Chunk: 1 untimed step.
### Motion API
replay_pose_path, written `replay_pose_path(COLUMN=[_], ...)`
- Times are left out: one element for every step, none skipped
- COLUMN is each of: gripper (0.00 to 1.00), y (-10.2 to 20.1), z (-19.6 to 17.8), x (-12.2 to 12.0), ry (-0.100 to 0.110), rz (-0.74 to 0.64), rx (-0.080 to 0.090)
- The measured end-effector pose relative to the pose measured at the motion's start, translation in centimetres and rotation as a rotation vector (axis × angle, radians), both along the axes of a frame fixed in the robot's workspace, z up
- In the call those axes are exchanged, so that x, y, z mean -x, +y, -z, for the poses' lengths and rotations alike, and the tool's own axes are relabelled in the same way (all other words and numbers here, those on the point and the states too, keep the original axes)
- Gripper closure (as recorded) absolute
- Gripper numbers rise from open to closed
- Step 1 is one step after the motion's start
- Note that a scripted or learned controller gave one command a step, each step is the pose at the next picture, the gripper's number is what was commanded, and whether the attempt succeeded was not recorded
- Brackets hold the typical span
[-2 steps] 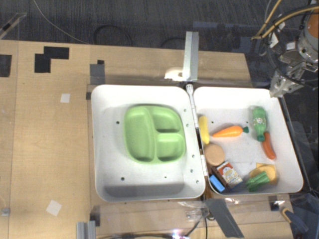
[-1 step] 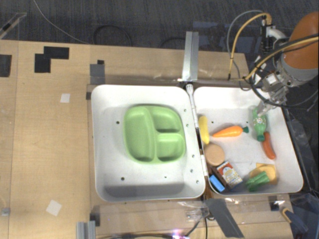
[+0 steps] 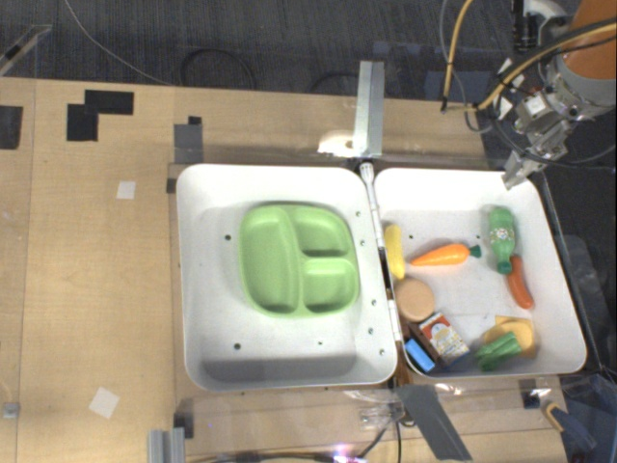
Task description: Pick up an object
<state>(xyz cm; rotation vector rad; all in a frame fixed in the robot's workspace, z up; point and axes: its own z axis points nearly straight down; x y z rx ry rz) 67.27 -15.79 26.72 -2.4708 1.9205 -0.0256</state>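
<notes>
The right bin point(image 3: 554, 249) holds several toy foods: an orange carrot point(image 3: 442, 255), a green bottle point(image 3: 500, 231), a red sausage point(image 3: 521, 284), a yellow banana point(image 3: 393, 250), a brown round patty point(image 3: 416, 299), a small printed box point(image 3: 442, 338) and a green and yellow piece point(image 3: 505, 344). My gripper point(image 3: 519, 170) hangs above the bin's far right corner, well apart from all of them. Nothing shows between its tips.
The left bin point(image 3: 207, 258) carries a green divided tray point(image 3: 296, 258). A metal post point(image 3: 368, 114) stands behind the seam between the bins. Cables point(image 3: 472, 27) loop above the arm at the upper right. Bare wooden bench spreads to the left.
</notes>
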Motion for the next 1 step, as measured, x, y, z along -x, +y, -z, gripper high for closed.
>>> replay_pose_path(gripper=[0.00], y=[-0.07], z=[0.62], x=[0.19], ry=[0.010], rz=[0.002], rx=[-0.003])
